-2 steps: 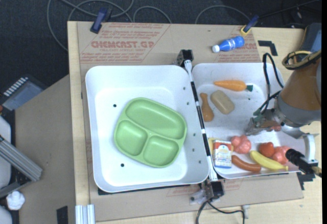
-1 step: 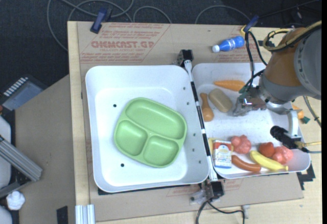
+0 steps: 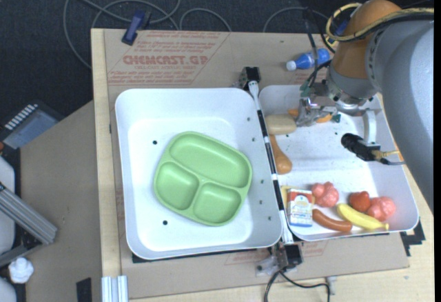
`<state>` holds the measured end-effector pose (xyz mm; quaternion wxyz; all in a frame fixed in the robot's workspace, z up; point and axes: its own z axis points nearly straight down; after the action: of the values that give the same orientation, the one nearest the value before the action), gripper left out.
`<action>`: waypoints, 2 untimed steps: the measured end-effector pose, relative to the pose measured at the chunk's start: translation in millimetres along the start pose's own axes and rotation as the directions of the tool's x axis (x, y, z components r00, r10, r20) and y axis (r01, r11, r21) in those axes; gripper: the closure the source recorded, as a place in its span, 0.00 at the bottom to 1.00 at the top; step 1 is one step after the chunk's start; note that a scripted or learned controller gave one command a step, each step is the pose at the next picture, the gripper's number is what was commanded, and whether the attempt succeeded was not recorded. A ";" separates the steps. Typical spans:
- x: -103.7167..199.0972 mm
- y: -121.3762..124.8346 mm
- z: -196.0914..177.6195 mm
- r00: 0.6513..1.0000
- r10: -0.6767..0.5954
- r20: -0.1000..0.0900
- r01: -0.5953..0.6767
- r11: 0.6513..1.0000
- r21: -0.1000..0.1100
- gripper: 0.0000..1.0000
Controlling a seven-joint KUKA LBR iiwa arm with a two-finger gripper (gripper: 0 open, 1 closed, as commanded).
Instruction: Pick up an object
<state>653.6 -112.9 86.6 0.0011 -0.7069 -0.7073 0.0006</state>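
Note:
My gripper (image 3: 311, 113) hangs low over the far end of the right bin (image 3: 324, 156), under the grey arm with its orange band. Just to its left, a tan block (image 3: 280, 123) lies against the bin's left wall, with an orange-brown piece (image 3: 281, 159) below it. Nothing shows between the gripper's tips. At the bin's near end lie a small carton (image 3: 300, 209), a pink lumpy toy (image 3: 325, 194), a sausage (image 3: 331, 220), a banana (image 3: 362, 218), a red fruit (image 3: 358, 200) and another pink toy (image 3: 383, 208).
The left bin (image 3: 138, 121) holds a green divided plate (image 3: 202, 178). A blue and white bottle (image 3: 308, 60) lies on the bench beyond the right bin. A black clip (image 3: 251, 76) sits where the bins meet at the far edge.

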 end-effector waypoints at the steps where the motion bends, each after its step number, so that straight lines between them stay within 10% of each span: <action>1: -98.2 -27.4 -1.8 1.000 0.003 0.003 -0.003 1.000 -0.001 1.00; 2: -23.0 14.3 -33.3 1.000 -0.003 0.000 0.003 1.000 -0.007 1.00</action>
<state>668.0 -136.0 119.8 -0.0015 -0.7058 -0.7084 -0.0018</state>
